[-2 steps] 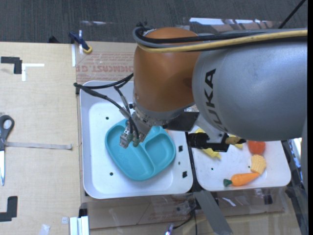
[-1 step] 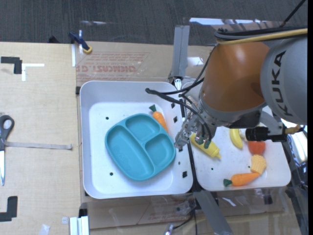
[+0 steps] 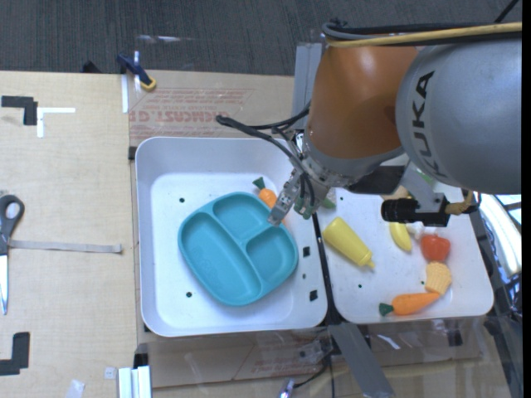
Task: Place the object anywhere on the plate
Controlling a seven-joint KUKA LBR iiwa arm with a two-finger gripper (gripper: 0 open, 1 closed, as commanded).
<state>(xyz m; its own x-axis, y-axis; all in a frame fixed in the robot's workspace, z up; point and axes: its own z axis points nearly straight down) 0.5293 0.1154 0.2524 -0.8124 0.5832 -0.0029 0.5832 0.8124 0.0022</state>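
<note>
A teal divided plate (image 3: 236, 249) lies in the left white bin (image 3: 158, 247). A small orange carrot with a green top (image 3: 265, 194) rests just off the plate's upper right rim. My gripper (image 3: 286, 206) hangs directly beside that carrot, at the plate's right edge, with its fingers pointing down-left. The carrot sits against the fingertips, and I cannot make out whether it is between them. The big grey and orange arm covers the top of the right bin.
The right bin (image 3: 365, 293) holds a yellow squeeze bottle (image 3: 347, 242), a banana (image 3: 401, 236), a red tomato-like piece (image 3: 435, 247), a corn cob (image 3: 438, 278) and a larger carrot (image 3: 411, 303). Scissors (image 3: 7, 222) lie on the bench at far left.
</note>
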